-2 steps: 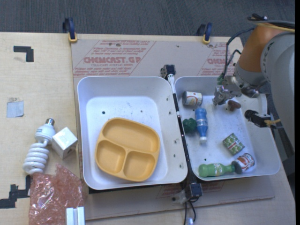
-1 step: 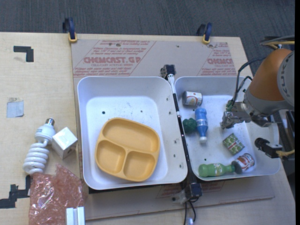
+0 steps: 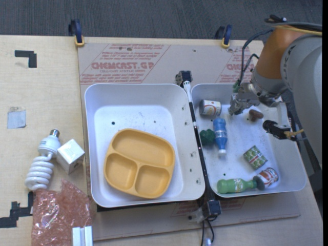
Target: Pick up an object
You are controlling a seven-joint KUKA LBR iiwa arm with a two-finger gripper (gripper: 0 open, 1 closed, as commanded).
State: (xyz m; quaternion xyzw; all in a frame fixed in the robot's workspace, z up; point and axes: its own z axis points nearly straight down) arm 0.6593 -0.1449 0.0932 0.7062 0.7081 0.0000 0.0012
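The gripper [image 3: 237, 108] hangs over the right bin [image 3: 287, 181] (far end), beside a small white can [image 3: 210, 107]; finger state cannot be told. A blue bottle [image 3: 220, 133] lies nearby.

A light wooden bench [image 3: 41, 101] carries two white bins [image 3: 95, 137] on a cardboard sheet [image 3: 128, 65], beside a spiral light bulb [image 3: 42, 163], white cube [image 3: 70, 155] and pink bubble wrap [image 3: 59, 214].

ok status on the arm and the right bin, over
Gripper low over the right bin's far end, nothing seen held. Small can just left of it, blue bottle nearer the camera. Brown lump close on its right.
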